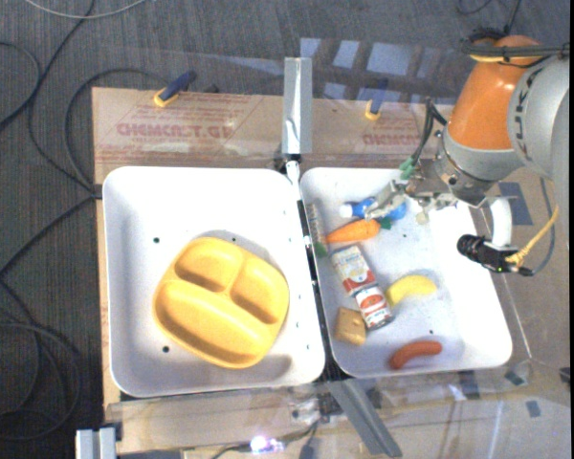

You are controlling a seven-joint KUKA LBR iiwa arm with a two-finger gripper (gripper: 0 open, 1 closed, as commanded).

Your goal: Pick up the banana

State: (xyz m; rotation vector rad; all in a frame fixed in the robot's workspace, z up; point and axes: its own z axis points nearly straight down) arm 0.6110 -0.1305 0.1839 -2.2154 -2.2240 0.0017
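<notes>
- In the right bin (478,342), the banana (412,288) is lying on the white floor, a short yellow piece tilted slightly, right of the middle of the bin
- Just to its left, a small carton (361,286) with a red and white label is lying flat, close to the banana but apart from it
- Below the carton, a tan cracker-like piece (350,325) is sitting nearly against the carton's lower end
- Near the front wall of that bin, a sausage (415,354) is resting on its side, below the banana and well clear of it
- Above the carton, a carrot (353,231) is lying with its orange tip pointing right, and a small blue and green item (377,208) is sitting just past it toward the back wall
- The gripper (408,187) is hanging over the back part of the right bin, near the blue and green item and well away from the banana; whether its jaws are open or closed I cannot tell, and nothing is showing between them
- The arm (493,103) is reaching in from the right, its orange band above the wrist
- In the left bin (134,208), a yellow divided tray (222,300) is lying upside-up near the centre, filling much of the floor
</notes>
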